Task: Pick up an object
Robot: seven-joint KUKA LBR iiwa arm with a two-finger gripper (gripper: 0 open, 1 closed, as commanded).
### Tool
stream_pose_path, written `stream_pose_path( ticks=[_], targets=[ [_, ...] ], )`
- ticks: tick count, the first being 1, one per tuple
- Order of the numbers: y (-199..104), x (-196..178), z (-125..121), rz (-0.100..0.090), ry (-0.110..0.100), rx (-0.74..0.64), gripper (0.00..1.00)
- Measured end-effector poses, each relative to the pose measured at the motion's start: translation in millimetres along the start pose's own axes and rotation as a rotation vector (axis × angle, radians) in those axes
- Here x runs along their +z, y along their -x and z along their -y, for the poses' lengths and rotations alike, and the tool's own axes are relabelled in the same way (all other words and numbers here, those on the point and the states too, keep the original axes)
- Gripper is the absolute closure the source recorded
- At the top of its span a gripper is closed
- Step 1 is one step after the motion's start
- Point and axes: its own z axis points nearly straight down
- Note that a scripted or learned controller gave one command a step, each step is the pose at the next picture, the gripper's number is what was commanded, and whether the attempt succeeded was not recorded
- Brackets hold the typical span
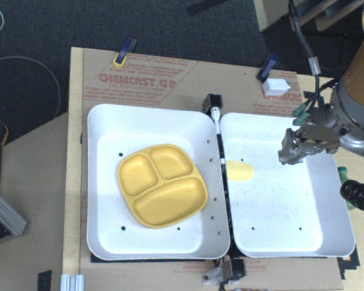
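Left bin [98,166]: yellow divided plate [161,184], centre-left of frame. Right bin [326,230]: small pale-yellow piece [239,171] by its left wall, mid-frame. Gripper [289,154] hangs over right bin's upper part, well apart from the piece, nothing btwn it; can't tell its state. Looks like approach step. Next: shift left over a target, then drop.

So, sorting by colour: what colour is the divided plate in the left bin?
Yellow divided plate, in the camera view.
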Motion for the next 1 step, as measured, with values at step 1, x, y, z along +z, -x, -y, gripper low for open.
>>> stream_pose_path(
  ticks=[1],
  targets=[
    [-111.5, -87.9, 1.7, -0.003, 0.019, -0.010, 1.00]
  ],
)
